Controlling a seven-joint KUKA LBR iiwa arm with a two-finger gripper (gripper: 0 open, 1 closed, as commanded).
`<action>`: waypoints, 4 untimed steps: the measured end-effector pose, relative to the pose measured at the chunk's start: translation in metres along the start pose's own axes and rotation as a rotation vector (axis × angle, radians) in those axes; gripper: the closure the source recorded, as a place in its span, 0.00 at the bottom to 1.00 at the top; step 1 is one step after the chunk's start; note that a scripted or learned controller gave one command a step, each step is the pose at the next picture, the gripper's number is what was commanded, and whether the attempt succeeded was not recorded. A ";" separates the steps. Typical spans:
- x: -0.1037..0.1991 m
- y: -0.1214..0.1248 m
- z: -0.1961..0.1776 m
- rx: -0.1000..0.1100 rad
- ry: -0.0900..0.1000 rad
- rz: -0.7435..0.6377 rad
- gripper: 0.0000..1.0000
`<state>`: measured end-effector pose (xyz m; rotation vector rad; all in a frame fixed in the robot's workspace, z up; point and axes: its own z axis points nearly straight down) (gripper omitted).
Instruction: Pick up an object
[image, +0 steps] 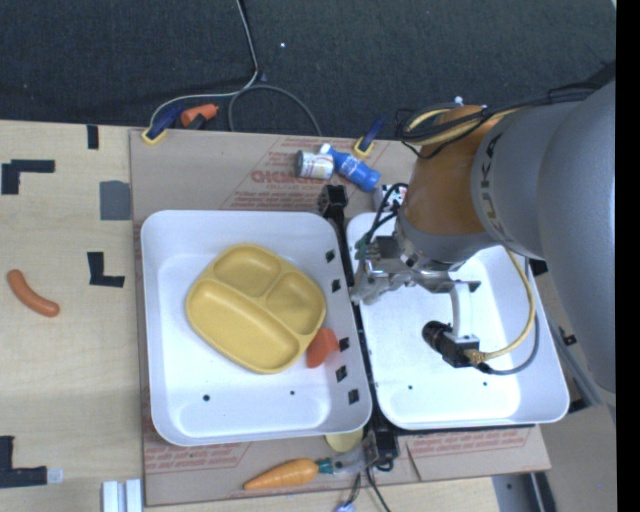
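Arm (560, 190) is seen as bulky grey rounded casing with an orange band (445, 190) above the wrist. Dark lettering is printed on the grey shell. Yellow cable (528, 320) and black cabling are looped around the wrist hardware.

My arm (560, 190) is showing grey with an orange band (445, 195) in the upper right of the frame. Both bins, the left (160, 330) and the right (520, 390), are showing plain white. At centre left a divided plate (255, 305) is glowing mustard yellow, an orange-red piece (321, 348) beside it. An orange carrot (282, 475) is lying at the bottom edge, and an orange-red sausage (33, 293) at far left on the tan bench (70, 400) patterned with black angular marks.
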<state>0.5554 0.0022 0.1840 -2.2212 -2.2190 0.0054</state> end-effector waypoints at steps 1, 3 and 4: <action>-0.015 -0.059 -0.018 0.001 0.001 0.001 1.00; -0.015 0.020 0.003 -0.002 0.001 -0.007 1.00; -0.019 0.019 0.000 -0.002 0.001 -0.003 0.00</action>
